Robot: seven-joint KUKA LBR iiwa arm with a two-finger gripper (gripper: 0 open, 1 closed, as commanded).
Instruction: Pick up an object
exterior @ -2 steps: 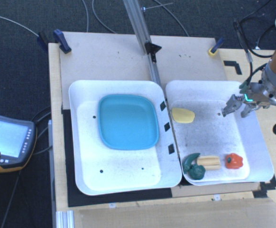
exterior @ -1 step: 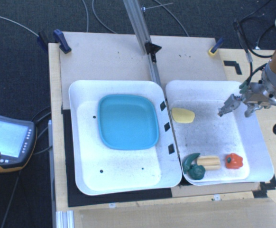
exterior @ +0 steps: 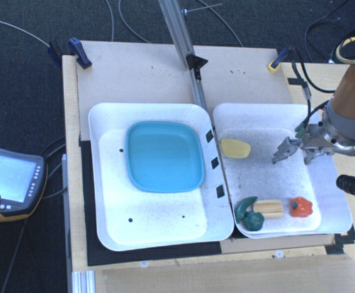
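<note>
Along the near edge of the right bin (exterior: 324, 182) lie three small things in a row: one green piece (exterior: 249, 213) at the left, one tan block (exterior: 269, 209) touching it in the middle, and one red piece (exterior: 300, 207) just to the right, apart from the block. Farther back, one yellow piece (exterior: 235, 148) rests near this bin's left wall. Right of it, above the bin floor, hangs the gripper (exterior: 296, 152), its two fingers spread with nothing between them. The left bin (exterior: 104, 182) holds one blue square plate (exterior: 165, 156). There are two bins in all, side by side.
</note>
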